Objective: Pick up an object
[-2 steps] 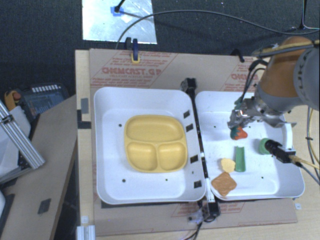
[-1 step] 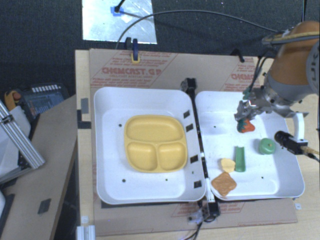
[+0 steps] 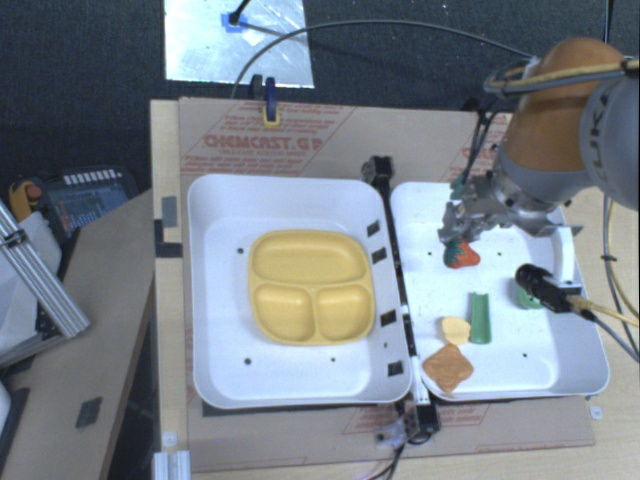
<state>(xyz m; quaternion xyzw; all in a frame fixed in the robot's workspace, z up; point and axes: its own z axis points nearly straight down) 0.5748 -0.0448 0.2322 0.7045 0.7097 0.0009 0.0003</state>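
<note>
My gripper hangs low over the upper left part of the right bin. Directly under its tip, touching or nearly touching it, lies a small red object with a green bit. A green stick lies further toward the front. Beside the stick is a small yellow piece, and a brown-orange piece rests at the bin's front left corner. A dark green object sits near the right wall.
The left bin holds a yellow divided plate. A black clamped divider runs between the bins. The arm's orange-banded body looms over the right bin's back edge. Cables trail along the right side.
</note>
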